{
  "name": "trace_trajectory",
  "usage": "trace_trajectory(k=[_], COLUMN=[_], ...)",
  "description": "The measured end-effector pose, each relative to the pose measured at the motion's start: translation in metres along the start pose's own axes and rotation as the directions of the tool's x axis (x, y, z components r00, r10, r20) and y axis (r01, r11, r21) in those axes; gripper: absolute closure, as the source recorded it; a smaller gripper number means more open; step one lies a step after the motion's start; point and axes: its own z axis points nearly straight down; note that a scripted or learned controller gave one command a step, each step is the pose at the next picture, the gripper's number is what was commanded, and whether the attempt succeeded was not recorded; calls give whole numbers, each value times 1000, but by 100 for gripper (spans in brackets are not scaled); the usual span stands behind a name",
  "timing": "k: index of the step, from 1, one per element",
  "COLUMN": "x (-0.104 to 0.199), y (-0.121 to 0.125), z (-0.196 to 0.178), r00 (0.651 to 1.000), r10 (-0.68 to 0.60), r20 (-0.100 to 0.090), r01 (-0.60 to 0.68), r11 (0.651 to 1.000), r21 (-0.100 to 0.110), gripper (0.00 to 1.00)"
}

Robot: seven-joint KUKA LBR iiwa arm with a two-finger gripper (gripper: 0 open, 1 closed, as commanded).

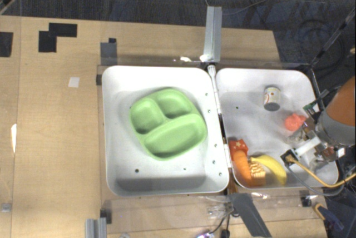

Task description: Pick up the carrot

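We look down on two white bins set side by side on a wooden bench. The left bin (111, 175) holds a green plate (168, 122) with three compartments, lying near its middle.

We take the right bin (250, 77) as our landmark. The carrot (242, 167) lies in its near left corner, close against the left wall. A small red block (238, 146) touches the carrot's far end, and a banana (270, 167) lies just beside the carrot on the right (a crinkled yellow item sits between them, too blurred for us to name). A small can (271, 98) stands toward the bin's far side, and a pink object (295, 122) lies near its right wall.

The arm (340, 114) reaches over the bin's right edge. Its gripper (305, 149) hangs above the bin's right part, well apart from the carrot, and we cannot tell its opening.
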Motion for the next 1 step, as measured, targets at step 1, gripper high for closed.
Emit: trace_trajectory(k=[1], x=[-1], y=[-1], z=[-84], r00=[974], r10=[224], r20=[9], r01=[-224], r11=[975], r21=[-3], gripper=[0])
